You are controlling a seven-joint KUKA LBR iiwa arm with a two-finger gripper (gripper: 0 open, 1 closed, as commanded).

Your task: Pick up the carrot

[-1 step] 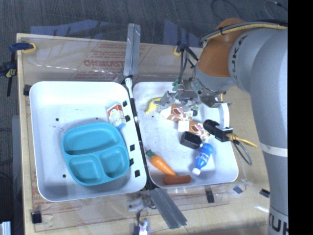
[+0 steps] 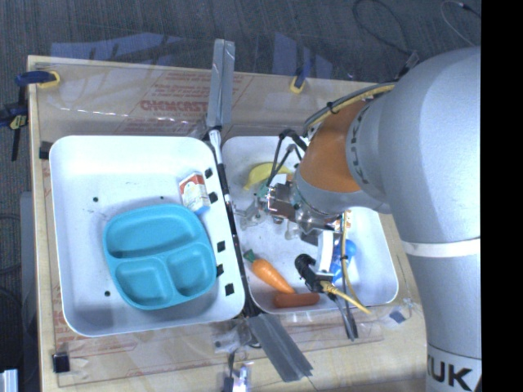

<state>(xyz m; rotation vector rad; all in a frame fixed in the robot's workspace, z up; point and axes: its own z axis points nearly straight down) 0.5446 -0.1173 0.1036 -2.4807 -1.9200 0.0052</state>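
1. The hand (image 2: pixel 276 202) hung low over the right bin (image 2: pixel 377 223), the wrist bent down from the big grey arm, which fits a drop into that bin and not its neighbour.
2. How far the hand was open, I could not tell: its tip was lost among dark metal parts. Nothing showed in its grip.
3. The carrot (image 2: pixel 270 274) lay flat on the bin floor, below the hand and a touch to its left in the view. It was clear of the hand, not under it.
4. Its green top pointed at the wall between the bins and its orange tip pointed away. On that slant, I judged, a grip across the middle would suit best.
5. A reddish sausage-like piece (image 2: pixel 296 300) sat just past the carrot's tip, farther from the hand and near enough to get nudged.
6. A yellow item (image 2: pixel 261 172) lay just above the hand in the view, on the opposite side from the carrot.
7. Well to the hand's left, the other bin (image 2: pixel 90 178) held a blue divided plate (image 2: pixel 159 256) and a small red-and-white carton (image 2: pixel 193 191). Neither mattered here.
8. My read: the pick was not yet made, and the hand needed to shift toward the carrot before descending.
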